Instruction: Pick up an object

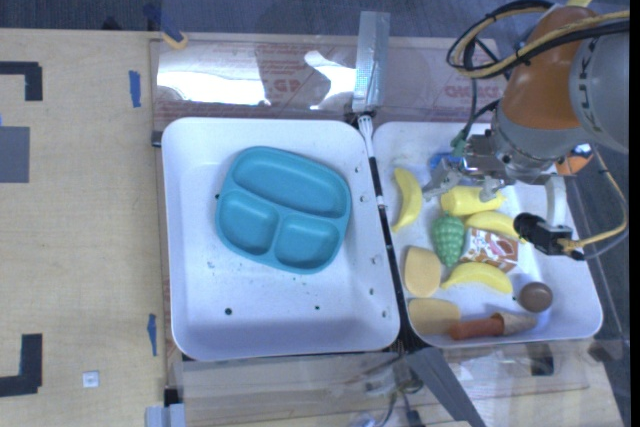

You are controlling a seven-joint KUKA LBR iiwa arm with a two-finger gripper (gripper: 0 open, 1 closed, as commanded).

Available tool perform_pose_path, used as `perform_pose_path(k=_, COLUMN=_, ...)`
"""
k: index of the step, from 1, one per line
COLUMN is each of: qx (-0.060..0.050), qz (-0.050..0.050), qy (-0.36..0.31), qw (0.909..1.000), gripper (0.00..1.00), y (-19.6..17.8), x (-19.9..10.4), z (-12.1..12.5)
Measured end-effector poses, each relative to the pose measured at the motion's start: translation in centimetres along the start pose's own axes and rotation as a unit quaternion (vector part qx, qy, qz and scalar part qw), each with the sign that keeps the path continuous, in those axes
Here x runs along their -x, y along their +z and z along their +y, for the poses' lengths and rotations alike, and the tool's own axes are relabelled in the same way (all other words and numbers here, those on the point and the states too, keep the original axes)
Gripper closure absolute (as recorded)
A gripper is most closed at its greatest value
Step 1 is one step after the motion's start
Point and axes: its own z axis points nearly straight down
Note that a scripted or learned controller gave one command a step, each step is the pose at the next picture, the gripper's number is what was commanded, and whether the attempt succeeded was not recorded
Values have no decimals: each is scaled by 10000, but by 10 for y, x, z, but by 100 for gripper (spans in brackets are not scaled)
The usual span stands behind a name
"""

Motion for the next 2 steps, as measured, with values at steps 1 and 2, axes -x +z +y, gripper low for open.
perform_pose_path(k=1, qx=90, qz=-12, qy=-334, qw=9994, gripper=0, y=57, x=30, z=-21)
perform_pose_path(k=2, qx=125, qz=-21, qy=-324, qw=9994, gripper=100, y=44, x=31, z=-19)
